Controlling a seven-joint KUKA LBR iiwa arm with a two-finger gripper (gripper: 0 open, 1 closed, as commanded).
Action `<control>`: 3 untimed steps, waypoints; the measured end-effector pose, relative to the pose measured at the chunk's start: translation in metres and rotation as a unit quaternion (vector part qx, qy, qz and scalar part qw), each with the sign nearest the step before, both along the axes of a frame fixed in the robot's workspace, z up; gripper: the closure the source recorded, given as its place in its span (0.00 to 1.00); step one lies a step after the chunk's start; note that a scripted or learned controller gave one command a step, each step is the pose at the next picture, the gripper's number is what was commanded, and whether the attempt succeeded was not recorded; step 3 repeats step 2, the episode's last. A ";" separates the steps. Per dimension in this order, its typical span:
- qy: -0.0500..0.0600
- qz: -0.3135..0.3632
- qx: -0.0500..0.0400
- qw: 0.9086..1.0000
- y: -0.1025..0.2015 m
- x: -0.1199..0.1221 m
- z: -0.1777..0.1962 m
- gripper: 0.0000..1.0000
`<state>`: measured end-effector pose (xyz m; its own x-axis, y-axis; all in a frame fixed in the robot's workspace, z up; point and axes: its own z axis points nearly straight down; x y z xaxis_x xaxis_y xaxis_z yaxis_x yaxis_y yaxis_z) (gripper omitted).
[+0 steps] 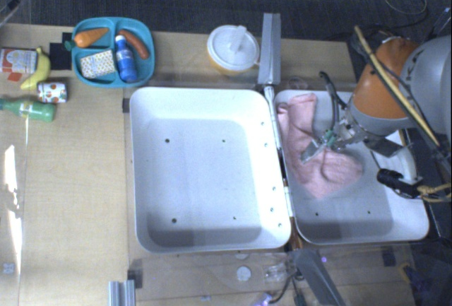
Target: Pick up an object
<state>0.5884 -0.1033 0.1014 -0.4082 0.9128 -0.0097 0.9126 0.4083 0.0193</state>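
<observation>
here the pincer (pixel 316 148) sits low on the pink cloth (pixel 321 160), apparently to pinch it; grip state unclear.

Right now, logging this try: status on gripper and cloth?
Gripper down on pink cloth in right bin. Grasp unconfirmed. Nothing else in the way.

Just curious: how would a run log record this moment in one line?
gripper: over pink cloth | bin: right bin | grasp: unconfirmed
</observation>
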 end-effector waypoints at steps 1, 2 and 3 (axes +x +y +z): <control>0.005 -0.034 0.000 0.999 0.007 0.039 -0.013 0.00; 0.002 -0.030 0.000 1.000 0.008 0.042 -0.001 1.00; 0.002 -0.030 0.000 1.000 0.008 0.042 -0.001 1.00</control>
